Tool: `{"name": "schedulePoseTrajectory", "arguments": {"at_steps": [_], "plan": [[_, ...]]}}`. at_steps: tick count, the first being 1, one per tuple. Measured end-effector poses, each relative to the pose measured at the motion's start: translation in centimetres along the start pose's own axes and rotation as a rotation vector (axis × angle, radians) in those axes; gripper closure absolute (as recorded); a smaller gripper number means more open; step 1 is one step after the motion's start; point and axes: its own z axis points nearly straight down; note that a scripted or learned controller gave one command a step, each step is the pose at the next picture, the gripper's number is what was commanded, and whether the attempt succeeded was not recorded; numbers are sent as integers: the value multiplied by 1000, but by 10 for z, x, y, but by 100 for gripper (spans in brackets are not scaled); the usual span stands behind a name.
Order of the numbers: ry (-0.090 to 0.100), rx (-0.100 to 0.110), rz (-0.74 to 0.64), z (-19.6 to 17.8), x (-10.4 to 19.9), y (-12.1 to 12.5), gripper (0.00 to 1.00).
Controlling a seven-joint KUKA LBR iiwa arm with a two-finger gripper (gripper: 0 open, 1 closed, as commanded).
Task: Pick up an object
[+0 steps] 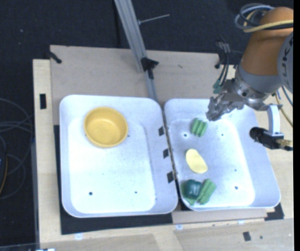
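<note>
Across the pale wooden counter (102, 69), two shallow white plastic bins are sitting side by side, their inner edges touching along a row of small black clips. The left white bin (113, 192) is taking up the wider share; the right white bin (249, 177) is lying slightly skewed, its near corner reaching toward the counter's front edge.

The grey arm with the orange band (265, 41) is reaching in from the right, and it is hanging over the far part of the right bin. Its tool (215, 111) is hovering just beside the upper green piece, at that piece's far right side. The tool is showing as one dark clump at this angle, so I cannot tell how it is set, and nothing is visibly sitting in it.

A grey metal rail (131, 27) is slanting down from the top toward the seam between the bins.

A round yellow plastic bowl (106, 126) is standing upright in the far left part of the left bin.

Inside the right bin, a pale yellow oval object (196, 161) is lying near the middle. A ridged green block (207, 191) is lying at the near edge, touching a dark teal rounded object (191, 188) on its left. A smaller ridged green piece (198, 127) is lying toward the far end, well apart from the pair.
</note>
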Motion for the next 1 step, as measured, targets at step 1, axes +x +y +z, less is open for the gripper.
{"name": "schedulePoseTrajectory", "arguments": {"at_steps": [1], "plan": [[0,0,-1,-3,50,-9,100]]}}
